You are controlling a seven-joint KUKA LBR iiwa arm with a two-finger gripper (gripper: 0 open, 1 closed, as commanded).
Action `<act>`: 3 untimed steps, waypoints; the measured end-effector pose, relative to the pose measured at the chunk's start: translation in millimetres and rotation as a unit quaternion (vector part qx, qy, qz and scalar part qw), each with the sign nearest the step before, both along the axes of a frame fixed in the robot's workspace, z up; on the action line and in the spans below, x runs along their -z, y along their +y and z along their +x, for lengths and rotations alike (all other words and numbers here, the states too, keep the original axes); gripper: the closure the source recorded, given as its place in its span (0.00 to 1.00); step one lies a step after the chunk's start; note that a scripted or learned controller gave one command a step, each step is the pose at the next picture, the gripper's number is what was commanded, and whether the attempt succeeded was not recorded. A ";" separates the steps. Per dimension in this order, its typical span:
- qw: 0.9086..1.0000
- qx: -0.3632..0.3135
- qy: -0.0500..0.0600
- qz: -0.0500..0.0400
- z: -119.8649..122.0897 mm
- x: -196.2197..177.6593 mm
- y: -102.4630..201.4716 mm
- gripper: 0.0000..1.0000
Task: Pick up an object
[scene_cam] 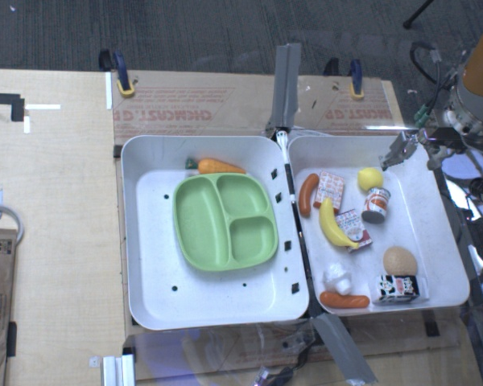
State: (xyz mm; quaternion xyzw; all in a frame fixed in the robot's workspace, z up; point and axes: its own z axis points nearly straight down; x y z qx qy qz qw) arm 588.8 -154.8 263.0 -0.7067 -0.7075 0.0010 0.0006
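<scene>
Right bin (443, 215) crowded: lemon (370, 178), can (376, 205), banana (332, 225), sausages. Green tray (225, 219) in left bin. Gripper (396, 153) just above-right of lemon, fingers spread, nothing held.

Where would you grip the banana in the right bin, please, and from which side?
Grip the banana across its middle, coming straight down from above: it lies flat, long and narrow. A small packet touches its right edge, so the upper half probably offers more finger room.
</scene>
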 end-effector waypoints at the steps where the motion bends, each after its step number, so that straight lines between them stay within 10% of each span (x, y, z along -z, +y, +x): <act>1: 1.000 -0.030 -0.001 0.000 -5.2 171.3 7.4 0.00; 2: 1.000 -0.028 -0.001 0.000 -5.4 162.2 6.3 1.00; 3: 1.000 0.002 0.000 0.000 -3.0 48.7 41.2 1.00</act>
